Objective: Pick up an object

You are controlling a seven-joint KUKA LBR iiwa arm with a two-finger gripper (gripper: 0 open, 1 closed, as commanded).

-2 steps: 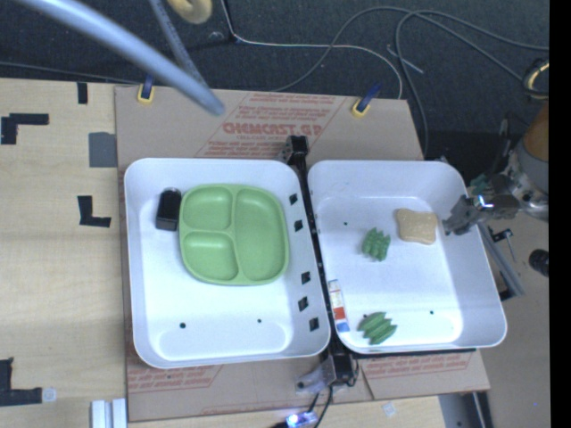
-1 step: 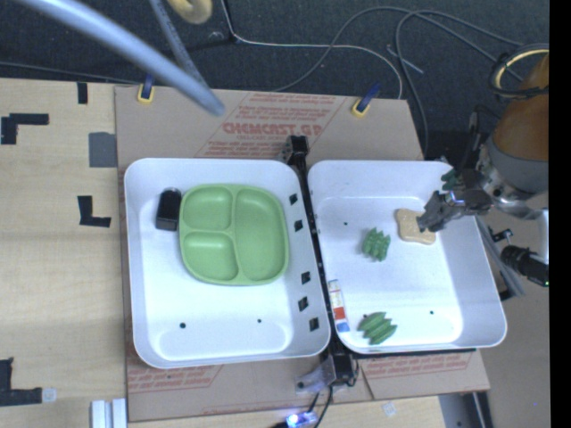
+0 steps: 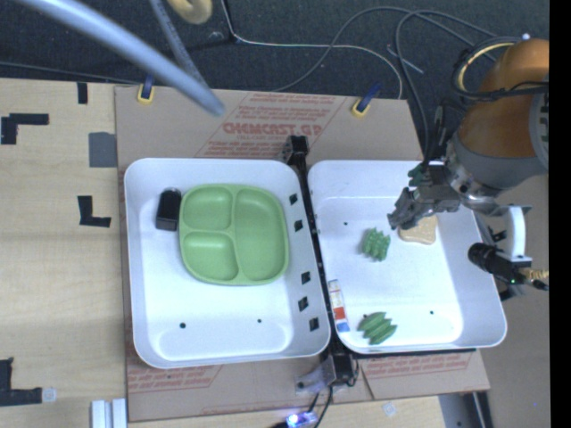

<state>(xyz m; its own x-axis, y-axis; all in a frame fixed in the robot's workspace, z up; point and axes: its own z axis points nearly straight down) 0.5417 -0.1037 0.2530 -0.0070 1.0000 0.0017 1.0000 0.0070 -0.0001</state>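
Reaching into the right bin [image 3: 446,328] from the right, the gripper [image 3: 408,214] is low over the far right part, just at a tan, bread-like piece [image 3: 423,232]. That looks like the approach or closing step of a pick. Whether the gripper is spread or clamped cannot be told at this angle, and nothing shows plainly held.

The next move calls for settling squarely over the tan piece, closing on it, then lifting straight up clear of the bin wall.

A green leafy toy [image 3: 376,243] lies just left of the tan piece, and a green pod [image 3: 377,327] sits near the front edge. The left bin [image 3: 152,328] holds a green divided plate [image 3: 235,234] with a black block [image 3: 168,209] beside it. Both bins rest on cardboard [image 3: 268,123] over a wooden bench [image 3: 53,266]; cables [image 3: 375,25] trail across the dark floor beyond.
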